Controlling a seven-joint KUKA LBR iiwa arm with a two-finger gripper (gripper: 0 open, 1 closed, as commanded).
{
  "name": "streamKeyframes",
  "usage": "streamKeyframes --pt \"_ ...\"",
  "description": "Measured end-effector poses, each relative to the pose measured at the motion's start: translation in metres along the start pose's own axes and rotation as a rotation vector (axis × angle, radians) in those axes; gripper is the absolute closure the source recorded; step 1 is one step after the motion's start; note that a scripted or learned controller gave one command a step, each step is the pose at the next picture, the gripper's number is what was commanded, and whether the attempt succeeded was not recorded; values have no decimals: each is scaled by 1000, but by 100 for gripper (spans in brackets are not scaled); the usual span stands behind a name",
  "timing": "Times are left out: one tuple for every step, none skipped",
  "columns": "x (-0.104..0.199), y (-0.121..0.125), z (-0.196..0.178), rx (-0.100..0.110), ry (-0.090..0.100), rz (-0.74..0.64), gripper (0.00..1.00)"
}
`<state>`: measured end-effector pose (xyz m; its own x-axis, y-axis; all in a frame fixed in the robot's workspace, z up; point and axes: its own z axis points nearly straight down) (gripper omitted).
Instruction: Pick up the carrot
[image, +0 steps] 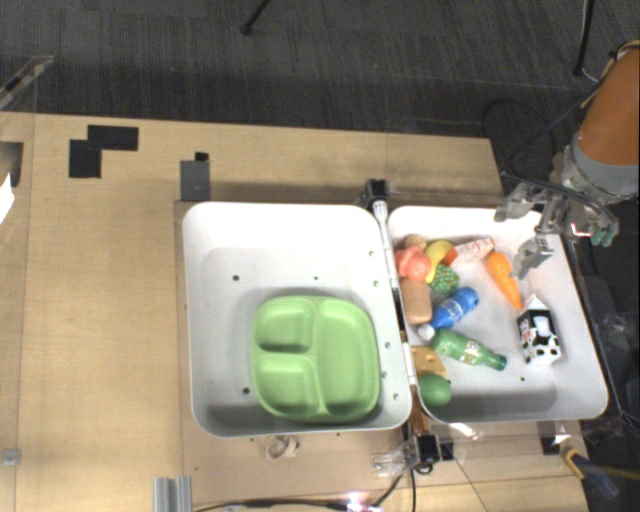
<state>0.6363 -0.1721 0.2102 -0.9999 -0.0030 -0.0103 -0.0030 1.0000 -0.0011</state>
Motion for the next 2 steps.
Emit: streamKeyframes --pt "-8 -31 107 3 -13 103 0" --pt "-15 -33 121 1 -1 269 0"
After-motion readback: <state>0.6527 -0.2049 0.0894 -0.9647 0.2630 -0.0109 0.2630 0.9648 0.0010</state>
